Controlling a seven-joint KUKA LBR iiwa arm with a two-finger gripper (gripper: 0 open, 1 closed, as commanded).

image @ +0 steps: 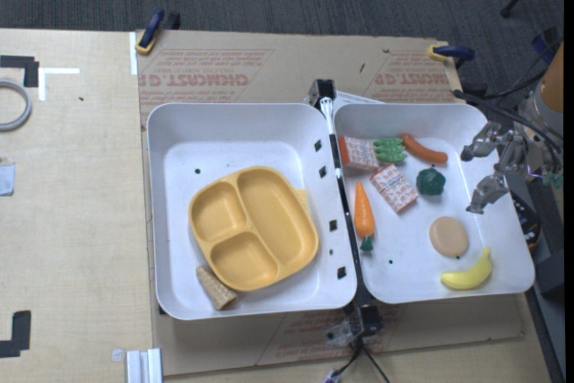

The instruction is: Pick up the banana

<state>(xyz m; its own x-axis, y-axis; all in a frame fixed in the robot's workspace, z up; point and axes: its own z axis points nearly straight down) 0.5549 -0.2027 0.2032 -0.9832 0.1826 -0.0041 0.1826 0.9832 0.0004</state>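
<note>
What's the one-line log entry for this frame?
task: pick banana | gripper: open, above right bin edge | banana: bin's near right corner, not held

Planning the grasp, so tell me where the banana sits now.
The banana lies in the right bin, at its near right corner, just below the round tan cookie.

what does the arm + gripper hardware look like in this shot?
The gripper is bare grey metal, built from thin angular linkage fingers with a skeletal look. Behind it sits a darker grey wrist block at the right edge. An orange band shows above the wrist, at the frame's edge. Black cables run in toward the wrist from the bench's far right corner. No readable markings.
</note>
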